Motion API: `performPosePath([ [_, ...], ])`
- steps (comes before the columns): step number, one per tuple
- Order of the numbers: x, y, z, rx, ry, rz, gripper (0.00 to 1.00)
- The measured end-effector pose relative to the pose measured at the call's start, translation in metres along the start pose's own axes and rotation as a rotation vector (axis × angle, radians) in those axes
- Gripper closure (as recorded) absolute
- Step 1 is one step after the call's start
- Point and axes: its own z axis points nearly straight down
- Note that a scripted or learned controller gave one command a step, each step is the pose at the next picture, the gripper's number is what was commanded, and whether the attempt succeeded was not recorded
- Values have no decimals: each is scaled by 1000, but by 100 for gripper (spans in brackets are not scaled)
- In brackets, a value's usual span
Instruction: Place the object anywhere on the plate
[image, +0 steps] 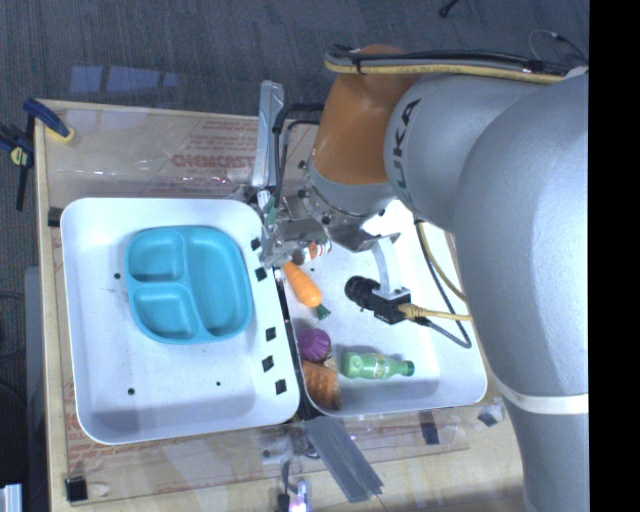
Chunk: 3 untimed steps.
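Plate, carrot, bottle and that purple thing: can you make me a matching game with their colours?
Things:
1. plate
2. carrot
3. bottle
4. round vegetable

Colours:
A. green
B. purple
C. light blue
D. orange

Pairs: 1-C, 2-D, 3-A, 4-B

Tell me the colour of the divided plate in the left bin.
Light blue; the plate shows clearly in the camera view.
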Motion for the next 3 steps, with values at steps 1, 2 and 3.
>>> performPosePath([
  [1, 0, 0, 0, 0, 0, 0, 0],
  [2, 0, 1, -7, 3, -1, -5, 100],
  [3, 29, 27, 20, -34, -4, -17, 100],
])
